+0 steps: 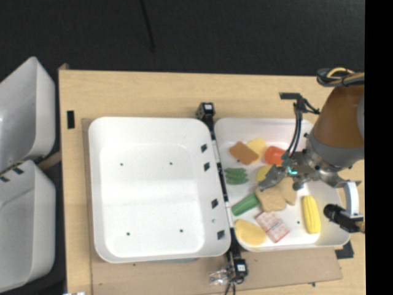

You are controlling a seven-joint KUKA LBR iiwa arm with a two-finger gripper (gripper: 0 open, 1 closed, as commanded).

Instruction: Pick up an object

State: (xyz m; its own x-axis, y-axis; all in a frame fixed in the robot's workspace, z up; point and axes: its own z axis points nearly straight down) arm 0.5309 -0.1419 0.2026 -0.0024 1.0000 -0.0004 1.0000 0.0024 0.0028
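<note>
Right bin: gripper over bread slice, touching unclear.

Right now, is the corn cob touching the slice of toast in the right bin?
Apart. The camera view shows a strip of white bin floor between the corn cob and the toast slice.

Wooden bench bearing two white bins.

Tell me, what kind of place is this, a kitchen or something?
Probably a robotics lab bench, not a kitchen. A robot arm reaches over two white bins on a wooden bench, and the food in the right bin, like the corn cob, looks like toys.
</note>
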